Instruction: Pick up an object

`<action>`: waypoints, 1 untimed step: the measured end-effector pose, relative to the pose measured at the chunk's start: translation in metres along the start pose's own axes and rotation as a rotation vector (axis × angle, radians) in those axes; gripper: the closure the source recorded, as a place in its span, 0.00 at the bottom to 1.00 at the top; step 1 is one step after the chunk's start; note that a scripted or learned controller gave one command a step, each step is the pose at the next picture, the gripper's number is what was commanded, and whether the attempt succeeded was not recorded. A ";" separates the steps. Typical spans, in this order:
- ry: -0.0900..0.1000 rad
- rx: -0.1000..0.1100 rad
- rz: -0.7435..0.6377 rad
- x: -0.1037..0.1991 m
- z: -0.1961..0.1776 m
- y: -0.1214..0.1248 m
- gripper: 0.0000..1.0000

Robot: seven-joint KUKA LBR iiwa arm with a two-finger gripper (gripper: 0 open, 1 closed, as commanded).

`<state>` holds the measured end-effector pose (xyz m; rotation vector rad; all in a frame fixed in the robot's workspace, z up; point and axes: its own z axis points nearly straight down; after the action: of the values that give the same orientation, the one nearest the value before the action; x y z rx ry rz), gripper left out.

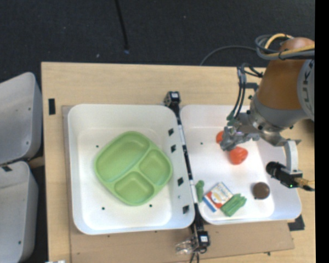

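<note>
The worktop (55, 86) carries two shallow white bins side by side. The left bin (82, 201) holds a green divided plate (132, 167), lying at a slant near its middle. The right bin (203, 119) holds the small things, and the grey arm (285, 92) with its orange band reaches over it from the right.

The hand (230, 141) hangs low over the upper middle of the right bin; whether it is spread or closed cannot be told from here, and nothing is seen gripped in it.

A red round object (238, 155) lies just beside the hand, below and slightly to the right of it, perhaps touching. A smaller red bit (220, 137) shows at the hand's left edge. The red object looks the likeliest thing to pick; it is roundish, with no clear long axis.

Further toward the bin's near edge lie a small printed packet (217, 194), a green piece (233, 204) touching it, and a brown round thing (261, 190) well apart to the right.
</note>
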<state>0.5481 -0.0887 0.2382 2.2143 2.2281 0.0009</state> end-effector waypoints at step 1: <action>0.001 0.002 0.000 0.051 0.010 0.012 1.00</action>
<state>0.5598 -0.0377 0.2286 2.2154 2.2293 -0.0004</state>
